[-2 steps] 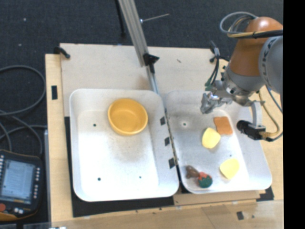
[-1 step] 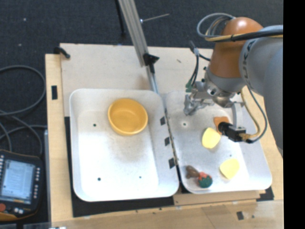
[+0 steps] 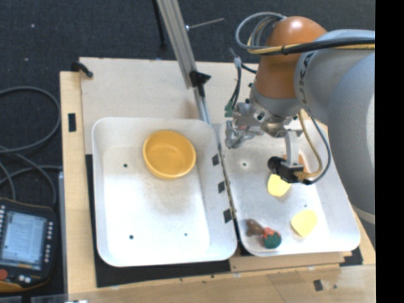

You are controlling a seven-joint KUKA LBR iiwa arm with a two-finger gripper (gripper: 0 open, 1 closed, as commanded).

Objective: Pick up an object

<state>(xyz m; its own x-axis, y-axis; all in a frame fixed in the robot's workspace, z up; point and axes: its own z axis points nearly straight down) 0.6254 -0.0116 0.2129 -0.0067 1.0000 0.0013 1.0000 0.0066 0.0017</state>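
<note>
My gripper (image 3: 234, 135) hangs over the far left corner of the right bin (image 3: 251, 169), close to the wall between the two bins, with nothing visibly in it. A yellow bowl (image 3: 168, 154) stands upright in the far part of the left bin (image 3: 158, 216). In the right bin lie a pale yellow piece (image 3: 277, 187) near the middle, a second yellow piece (image 3: 303, 223) toward the near right, and a small brown, green and red toy (image 3: 264, 233) at the near left corner. All of these lie nearer the front than the gripper.
The grey arm with its orange band (image 3: 287, 55) covers the far right of the right bin. A black clip with cables (image 3: 282, 167) hangs just above the middle yellow piece. A metal rail (image 3: 180, 43) slants in behind the bins. A teach pendant (image 3: 22, 238) lies off the bench at left.
</note>
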